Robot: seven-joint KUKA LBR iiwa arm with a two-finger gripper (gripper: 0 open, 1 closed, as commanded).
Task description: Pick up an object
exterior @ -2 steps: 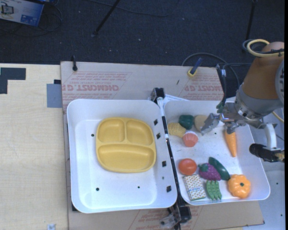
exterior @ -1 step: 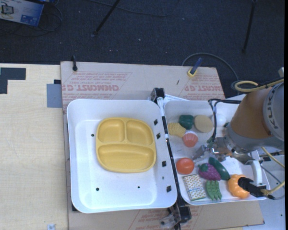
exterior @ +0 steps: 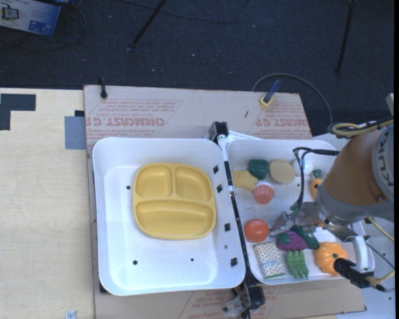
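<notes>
Toys crowd the right-hand bin, and the hand has its pick of them: a purple piece lies just under its tips, a red ball sits just to its left, and a green ridged toy and a checked packet lie a little nearer the front rim. From where I stand the purple piece looks the likeliest target. To do this well, I'd say the hand should centre squarely over that piece before dropping, so the green neighbour touching it doesn't get nudged or pinched along with it, and then close only once the tips straddle it.

The arm leans in from the right, its orange wrist bent down over the bin's near half, cables trailing behind. The hand points down and leftward, low over the clutter. Its metal tips look slightly parted, but whether it is spread or pressed together I cannot tell; nothing is plainly caught between them.
</notes>
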